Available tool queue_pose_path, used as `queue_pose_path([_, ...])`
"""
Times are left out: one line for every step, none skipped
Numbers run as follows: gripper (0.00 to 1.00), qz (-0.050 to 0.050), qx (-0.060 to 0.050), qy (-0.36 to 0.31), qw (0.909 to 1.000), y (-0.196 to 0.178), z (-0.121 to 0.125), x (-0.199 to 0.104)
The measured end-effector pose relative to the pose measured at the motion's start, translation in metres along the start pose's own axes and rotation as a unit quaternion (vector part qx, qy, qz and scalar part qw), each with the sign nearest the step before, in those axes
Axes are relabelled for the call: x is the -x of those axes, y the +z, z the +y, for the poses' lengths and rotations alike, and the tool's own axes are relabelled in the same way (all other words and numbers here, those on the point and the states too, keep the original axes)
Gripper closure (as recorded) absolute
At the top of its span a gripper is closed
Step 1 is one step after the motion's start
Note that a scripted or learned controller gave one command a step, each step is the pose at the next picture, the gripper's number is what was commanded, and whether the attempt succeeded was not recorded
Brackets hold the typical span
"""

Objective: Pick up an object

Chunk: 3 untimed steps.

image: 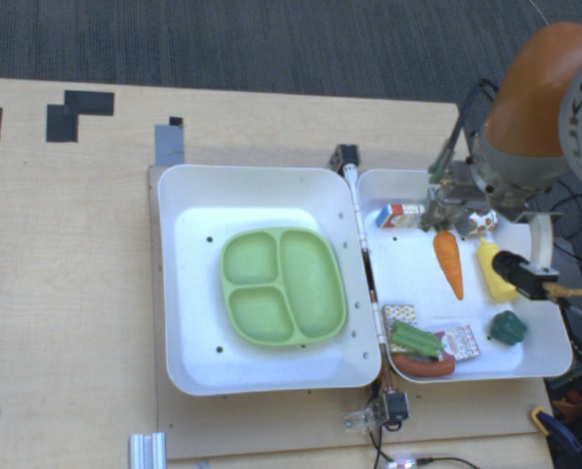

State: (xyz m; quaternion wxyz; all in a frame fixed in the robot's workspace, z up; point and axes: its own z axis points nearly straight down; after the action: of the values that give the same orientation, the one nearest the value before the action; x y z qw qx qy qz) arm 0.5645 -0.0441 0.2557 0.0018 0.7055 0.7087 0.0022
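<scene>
My gripper [447, 215] hangs over the back of the right bin [555, 360], directly above the thick end of an orange carrot [450, 264] that lies lengthwise on the bin floor. Whether it touches the carrot I cannot tell. A small red, white and blue carton [400, 215] sits just left of the gripper. A yellow item [490, 268] lies right of the carrot, and a dark green lump [508, 327] sits near the front right.
At the right bin's front lie a green vegetable [416, 340], a red sausage [425, 365] and two printed packets [462, 343]. The left bin [174, 291] holds a green divided plate [281, 286]. The arm's orange band [540, 91] looms over the back right.
</scene>
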Motion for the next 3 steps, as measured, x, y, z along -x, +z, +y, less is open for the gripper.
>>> queue_pose_path([1.0,0.0,-0.002,-0.001,1.0,0.052,-0.005,-0.028])
queue_pose_path([1.0,0.0,-0.001,-0.001,1.0,0.054,0.061,-0.041])
queue_pose_path([1.0,0.0,-0.001,-0.001,1.0,0.044,0.105,-0.028])
